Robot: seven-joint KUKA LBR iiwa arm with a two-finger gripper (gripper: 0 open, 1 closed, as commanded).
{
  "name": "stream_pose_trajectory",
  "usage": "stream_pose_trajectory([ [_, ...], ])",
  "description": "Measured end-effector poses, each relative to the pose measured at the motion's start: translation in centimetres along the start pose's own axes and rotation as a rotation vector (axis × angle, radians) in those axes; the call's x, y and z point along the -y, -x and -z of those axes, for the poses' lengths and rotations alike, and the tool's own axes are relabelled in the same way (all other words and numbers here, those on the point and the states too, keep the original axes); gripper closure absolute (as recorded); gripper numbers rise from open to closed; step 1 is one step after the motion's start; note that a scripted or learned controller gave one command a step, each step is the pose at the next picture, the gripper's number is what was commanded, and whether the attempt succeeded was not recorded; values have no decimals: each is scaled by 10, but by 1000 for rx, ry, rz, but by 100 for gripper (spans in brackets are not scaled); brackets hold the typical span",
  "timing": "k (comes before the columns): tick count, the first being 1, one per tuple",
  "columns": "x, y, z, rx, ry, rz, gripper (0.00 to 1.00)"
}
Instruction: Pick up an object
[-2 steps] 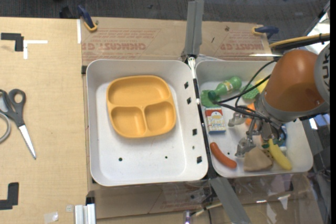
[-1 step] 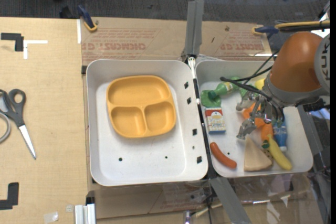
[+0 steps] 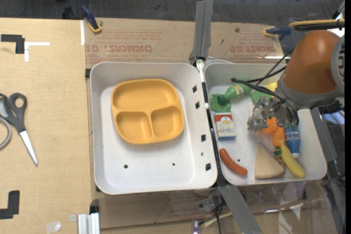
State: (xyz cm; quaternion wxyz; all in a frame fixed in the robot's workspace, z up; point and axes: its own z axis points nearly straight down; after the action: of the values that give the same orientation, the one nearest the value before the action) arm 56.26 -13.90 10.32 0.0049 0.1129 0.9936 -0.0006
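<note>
Bench point(image 3: 44, 118) of pale wood, cardboard sheet point(image 3: 142, 41) laid across its far part under the bins. Left bin point(image 3: 104, 172), white and shallow, holds a yellow-orange divided tray point(image 3: 147, 109) with three compartments, sitting toward the bin's far half; nothing in the tray. Right bin point(image 3: 315, 170) touching the left one along a shared edge, crowded with small items. Arm point(image 3: 310, 66) comes in from the right, orange band prominent, hanging over the right bin's far-right part; black cables run from it toward the bin's middle. Gripper point(image 3: 265, 118) metallic, low over the bin's centre among the items; whether its jaws are open or closed cannot be told, and nothing is visibly between them. Scissors point(image 3: 19, 123), grey-handled, lie on the bench at far left, well apart from both bins. Items in the right bin, larger to smaller: tan wedge like a bread slice point(image 3: 267, 164) at the near edge; banana point(image 3: 290, 161) just beside it on the right; red sausage point(image 3: 233, 162) near the front left; small carton point(image 3: 225, 124) with red and white print by the left wall; green toy point(image 3: 226, 97) beyond the carton; orange piece point(image 3: 272, 127) just beside the gripper; blue-capped tube point(image 3: 293, 142) beside the banana's far end. A blue clamp point(image 3: 90, 19) grips the cardboard's far-left corner.
</note>
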Motion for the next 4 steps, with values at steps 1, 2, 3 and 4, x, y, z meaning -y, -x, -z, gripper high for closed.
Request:
stream_pose_trajectory([
  [1,13,-14,121,-5,0,48,100],
  [2,-4,-88,-6,-10,1,28,100],
  [3,-4,-88,-6,-10,1,28,0],
  [4,-29,-32,-10,-6,0,-139,0],
])
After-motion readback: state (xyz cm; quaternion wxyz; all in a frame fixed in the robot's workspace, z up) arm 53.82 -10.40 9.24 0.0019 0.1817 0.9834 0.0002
